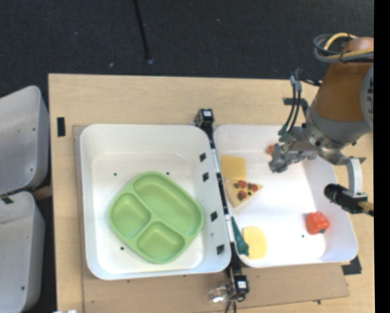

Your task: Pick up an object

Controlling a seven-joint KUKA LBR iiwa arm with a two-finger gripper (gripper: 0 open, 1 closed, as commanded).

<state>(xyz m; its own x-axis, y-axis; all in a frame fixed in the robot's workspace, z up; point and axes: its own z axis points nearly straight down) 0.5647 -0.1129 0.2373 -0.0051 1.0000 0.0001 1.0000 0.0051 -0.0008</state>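
My gripper [281, 160] hangs over the upper middle of the right bin [283, 240], reaching in from the right. A small red-orange thing [271, 149] peeks out at the gripper's left edge, mostly hidden by it. To the left of the gripper a yellow cheese slice [233, 167] lies flat in the bin, and a pizza slice [244, 190] lies just below the cheese. A red pepper [317, 222] sits at the lower right. A pale yellow piece [255, 242] rests near the front wall with a green bit [239, 242] beside it.
The left bin [97, 155] holds a green divided plate [156, 217]. A ridge with black clips [216, 175] separates the two bins. The wooden bench [149, 100] runs behind both bins.
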